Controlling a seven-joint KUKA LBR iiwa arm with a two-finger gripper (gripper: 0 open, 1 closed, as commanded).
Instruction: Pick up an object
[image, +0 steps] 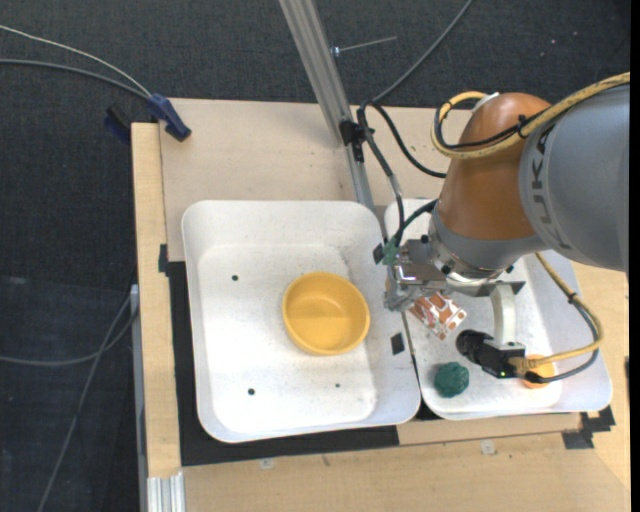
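A yellow bowl (325, 313) sits near the middle of the left bin (230, 240). In the right bin (575, 390) a dark green lumpy ball (451, 379) lies near the front left corner. A small copper-and-white patterned thing (438, 313) is just under the wrist, at the right bin's left side. My gripper (408, 292) hangs over the divide between the bins, right beside that patterned thing. The big orange-banded wrist hides most of the right bin's back half.
A white upright piece (505, 315) stands in the right bin beside the wrist. A metal pole (325, 90) slants up from behind the bins. A blue clamp (165, 115) sits at the bench's back left. Cables loop above the arm.
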